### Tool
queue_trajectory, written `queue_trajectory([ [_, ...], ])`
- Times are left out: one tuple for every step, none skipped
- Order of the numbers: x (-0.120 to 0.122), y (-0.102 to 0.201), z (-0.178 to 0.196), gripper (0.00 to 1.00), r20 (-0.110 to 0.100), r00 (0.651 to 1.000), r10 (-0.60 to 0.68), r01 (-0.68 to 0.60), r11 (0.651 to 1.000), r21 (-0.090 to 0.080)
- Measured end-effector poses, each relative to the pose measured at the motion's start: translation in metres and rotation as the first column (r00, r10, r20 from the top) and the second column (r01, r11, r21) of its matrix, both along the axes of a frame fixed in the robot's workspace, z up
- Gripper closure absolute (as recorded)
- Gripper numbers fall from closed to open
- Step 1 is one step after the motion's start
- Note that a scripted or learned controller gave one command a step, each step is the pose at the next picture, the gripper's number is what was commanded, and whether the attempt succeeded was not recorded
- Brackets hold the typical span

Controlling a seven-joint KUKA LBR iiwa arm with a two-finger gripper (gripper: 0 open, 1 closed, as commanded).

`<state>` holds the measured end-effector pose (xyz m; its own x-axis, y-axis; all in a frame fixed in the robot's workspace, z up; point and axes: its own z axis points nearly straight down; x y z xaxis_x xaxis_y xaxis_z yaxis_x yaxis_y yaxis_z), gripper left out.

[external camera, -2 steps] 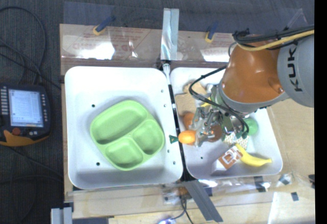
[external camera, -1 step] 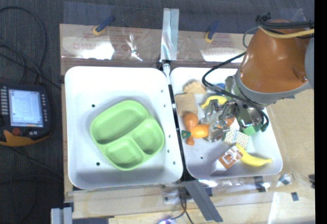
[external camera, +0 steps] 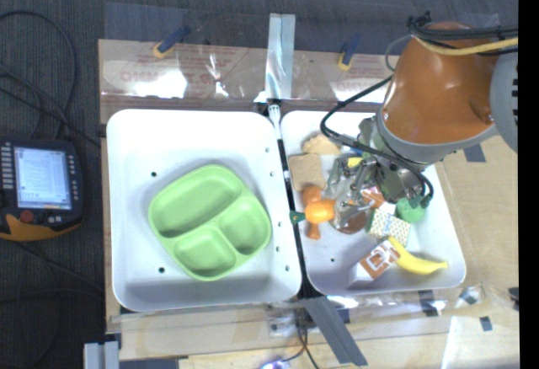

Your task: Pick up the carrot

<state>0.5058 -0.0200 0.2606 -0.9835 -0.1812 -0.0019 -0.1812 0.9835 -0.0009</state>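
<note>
The carrot (external camera: 315,212) is an orange piece with a bit of green at its left end, lying near the left wall of the right bin (external camera: 337,275). My gripper (external camera: 352,193) hangs low over the middle of that bin, just right of the carrot, among crowded items. The orange wrist band and cables hide much of it from above. Nothing is seen lifted off the bin floor.
Packed around the gripper are a brown round item (external camera: 350,223), a green toy (external camera: 411,209), a patterned box (external camera: 390,229), a red-and-white packet (external camera: 378,259), a banana (external camera: 418,263) and tan pieces (external camera: 309,158). The left bin (external camera: 135,275) holds a green divided plate (external camera: 210,221).
</note>
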Motion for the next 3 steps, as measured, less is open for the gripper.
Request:
queue_trajectory([
  [-0.018, -0.015, -0.078, 1.00, -0.004, 0.973, 0.233, -0.233, 0.973, 0.001],
  [-0.016, -0.014, -0.068, 1.00, 0.000, 0.973, 0.233, -0.233, 0.973, -0.001],
  [-0.015, -0.014, -0.059, 1.00, 0.001, 0.972, 0.233, -0.233, 0.972, -0.002],
])
